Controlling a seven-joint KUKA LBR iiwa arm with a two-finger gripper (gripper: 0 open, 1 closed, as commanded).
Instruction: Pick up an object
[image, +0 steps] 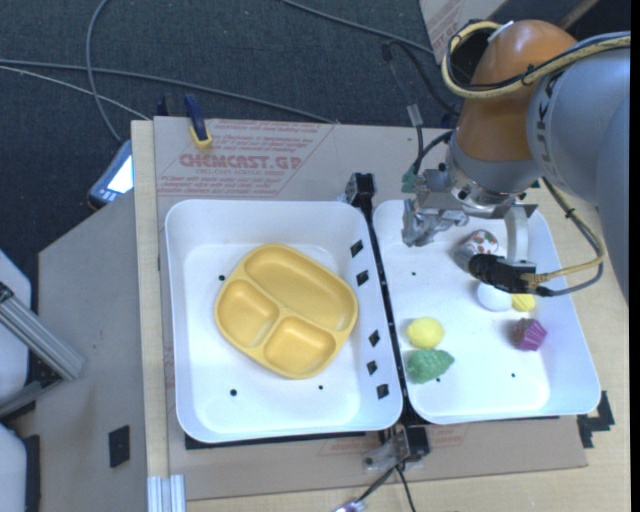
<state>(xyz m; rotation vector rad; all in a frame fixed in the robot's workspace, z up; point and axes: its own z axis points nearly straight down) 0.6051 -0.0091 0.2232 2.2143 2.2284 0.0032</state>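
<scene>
The right shallow white plastic bin (560, 385) carries the small things that could be picked. A round yellow ball-like object (425, 331) lies toward the bin's left side, and a bumpy green plastic piece (429, 365) sits just below it, nearly touching. Well apart to the right, a small purple block (530, 334) rests near the bin's right wall, with a short yellow piece (524, 302) just above it and a white rounded object (492, 295) beside that. Near the far part of the bin a small brown-and-white speckled rounded object (481, 241) lies partly behind the arm's hardware.

The tool (424, 228) hangs over the far left part of this bin, close to the divider, apart from all of these objects. Nothing is seen between its fingers, but how far they are parted cannot be told from this slanted view. Above it rises the grey arm with its orange band (510, 95), reaching in from the right, with cables looping around the wrist.

The left shallow white plastic bin (190, 330) holds a yellow plastic compartment tray (286, 309) with three sections, lying flat and turned at an angle. Both bins rest side by side on a cardboard sheet (250, 155) with red print, which lies on the table.
</scene>
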